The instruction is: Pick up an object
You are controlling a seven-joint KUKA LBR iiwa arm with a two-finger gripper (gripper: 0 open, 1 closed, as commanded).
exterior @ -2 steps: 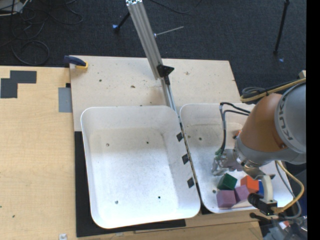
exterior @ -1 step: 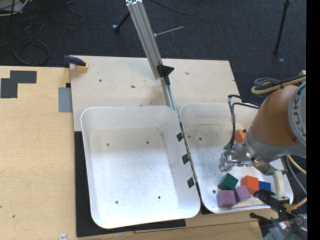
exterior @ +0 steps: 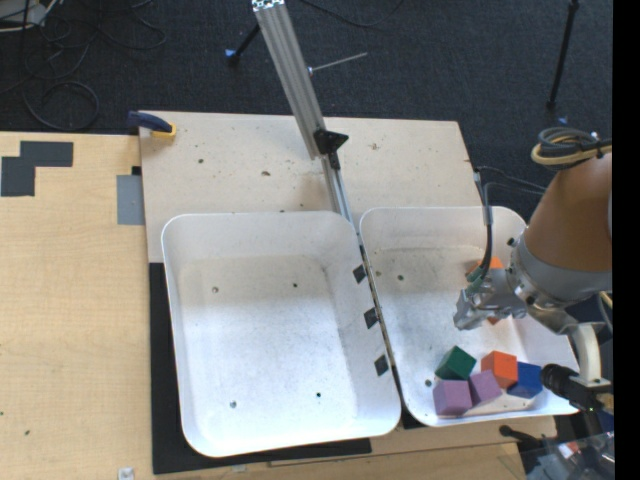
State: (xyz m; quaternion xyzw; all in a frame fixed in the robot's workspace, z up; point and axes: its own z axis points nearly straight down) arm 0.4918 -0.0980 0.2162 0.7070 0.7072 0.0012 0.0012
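Five small blocks sit bunched at the five o'clock corner of the right bin (exterior: 420,238): a green block (exterior: 458,362), an orange block (exterior: 503,367), a blue block (exterior: 529,379) and two purple blocks (exterior: 452,397), touching or nearly so. Just toward twelve o'clock from them the gripper (exterior: 478,308) hangs over the bin floor; whether it grips anything I cannot tell. At nine o'clock lies the left bin (exterior: 200,233).

The arm's bulk hides part of the right bin (exterior: 420,230); the end effector (exterior: 478,306) looks blurred.
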